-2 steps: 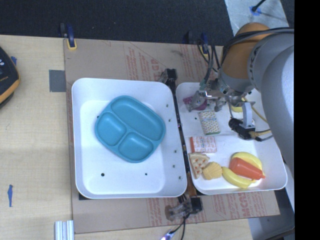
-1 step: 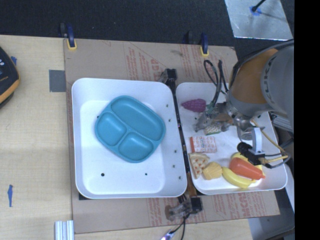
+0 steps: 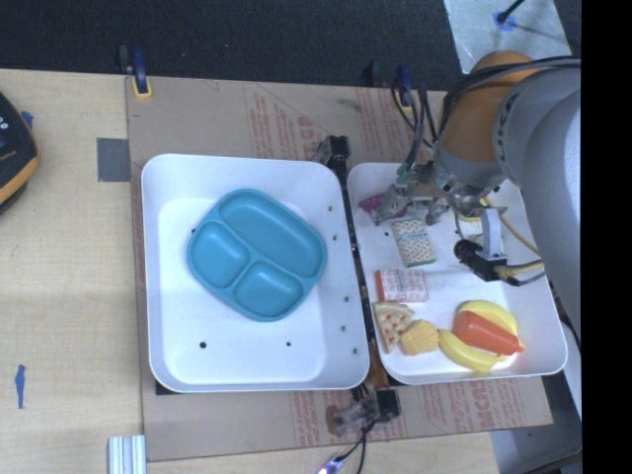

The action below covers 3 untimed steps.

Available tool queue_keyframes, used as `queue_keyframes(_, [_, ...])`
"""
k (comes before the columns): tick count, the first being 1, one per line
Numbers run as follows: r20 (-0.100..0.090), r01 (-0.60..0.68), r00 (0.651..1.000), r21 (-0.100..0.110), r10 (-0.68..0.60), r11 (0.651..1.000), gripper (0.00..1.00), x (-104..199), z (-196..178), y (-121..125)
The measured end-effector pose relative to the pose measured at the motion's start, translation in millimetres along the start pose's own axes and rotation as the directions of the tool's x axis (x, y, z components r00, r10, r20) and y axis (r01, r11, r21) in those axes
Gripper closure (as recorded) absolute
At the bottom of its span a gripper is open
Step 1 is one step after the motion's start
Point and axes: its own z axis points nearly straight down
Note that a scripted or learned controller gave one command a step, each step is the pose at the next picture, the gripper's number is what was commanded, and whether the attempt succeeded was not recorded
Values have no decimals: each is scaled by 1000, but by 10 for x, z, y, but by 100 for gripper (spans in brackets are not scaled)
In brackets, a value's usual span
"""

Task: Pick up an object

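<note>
1. Here: small packet (image 3: 414,242), pale with a fine green-dotted pattern, lying flat in the right bin (image 3: 538,363).
2. Just below the gripper (image 3: 419,203); finger opening: cannot tell; nothing seen held.
3. Nearby: pink-striped packet (image 3: 402,285), waffle (image 3: 392,323), banana (image 3: 472,349), carrot (image 3: 488,333); blue plate (image 3: 258,253) in left bin (image 3: 163,363).

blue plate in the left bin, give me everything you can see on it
The blue plate is a light blue divided tray with rounded corners, plastic by its look. Raised ridges split it into three compartments: one long one along the upper right, two smaller ones below. All three look empty. It lies flat, right side up, turned at an angle to the bin walls, near the middle of the left bin. Only the bin floor touches it.
</note>
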Motion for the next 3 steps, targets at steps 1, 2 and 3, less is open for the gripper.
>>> queue_keyframes(1, [1,0,1000,2,0,1000,0,29,7,-562])
queue_keyframes(2, [0,0,1000,2,0,1000,0,-21,13,-1465])
queue_keyframes(3, [1,3,1000,4,-3,1000,100,-28,-87,-1467])
